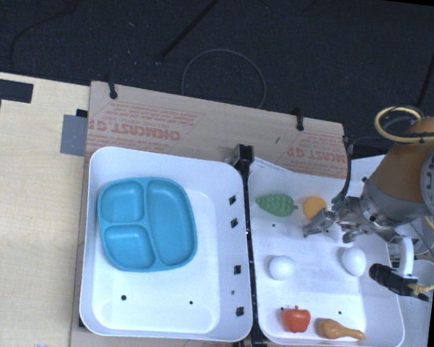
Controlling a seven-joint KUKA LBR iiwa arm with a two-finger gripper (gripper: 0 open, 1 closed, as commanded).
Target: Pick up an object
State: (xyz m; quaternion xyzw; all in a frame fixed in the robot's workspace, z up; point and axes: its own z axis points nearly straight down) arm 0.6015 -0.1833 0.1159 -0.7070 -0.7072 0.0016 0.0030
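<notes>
Pincer [323, 222] hangs low over the right bin [386, 338], near its far edge; whether it is wide or narrow I cannot tell, as its tip is small and blurred. Just beside it lies a small orange fruit [313, 206], and a little further left a green leafy piece [276, 204]. A white egg [354, 261] rests nearby toward the arm, a white ball [281, 267] sits mid-bin, and a red apple [295, 319] and tan drumstick [338, 330] lie at the near edge. All look like light, stiff plastic toys; the round ones probably slip, so a grip across the orange fruit's middle seems best.
</notes>
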